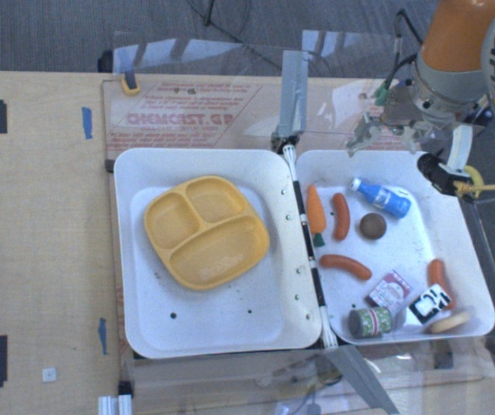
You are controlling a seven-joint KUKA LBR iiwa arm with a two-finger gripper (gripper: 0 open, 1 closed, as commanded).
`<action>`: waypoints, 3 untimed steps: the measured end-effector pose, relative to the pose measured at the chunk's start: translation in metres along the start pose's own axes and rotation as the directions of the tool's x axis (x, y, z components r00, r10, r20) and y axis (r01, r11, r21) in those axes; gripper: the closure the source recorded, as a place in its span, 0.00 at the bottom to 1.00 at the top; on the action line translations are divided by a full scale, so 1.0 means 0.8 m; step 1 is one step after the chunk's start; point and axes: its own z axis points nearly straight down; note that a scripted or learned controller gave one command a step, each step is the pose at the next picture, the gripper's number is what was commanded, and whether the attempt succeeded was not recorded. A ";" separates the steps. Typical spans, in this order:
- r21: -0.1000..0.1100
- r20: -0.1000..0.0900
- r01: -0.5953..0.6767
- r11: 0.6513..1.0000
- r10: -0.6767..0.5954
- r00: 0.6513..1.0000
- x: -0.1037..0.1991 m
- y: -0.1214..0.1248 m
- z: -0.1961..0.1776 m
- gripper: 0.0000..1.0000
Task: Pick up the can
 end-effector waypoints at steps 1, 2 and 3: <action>0.002 0.000 -0.101 0.995 0.101 0.995 0.037 -0.112 0.079 0.00; 0.002 -0.001 -0.072 0.997 0.072 0.997 -0.019 -0.230 0.157 0.00; 0.001 -0.003 0.343 0.939 -0.343 0.939 -0.022 -0.229 0.155 0.00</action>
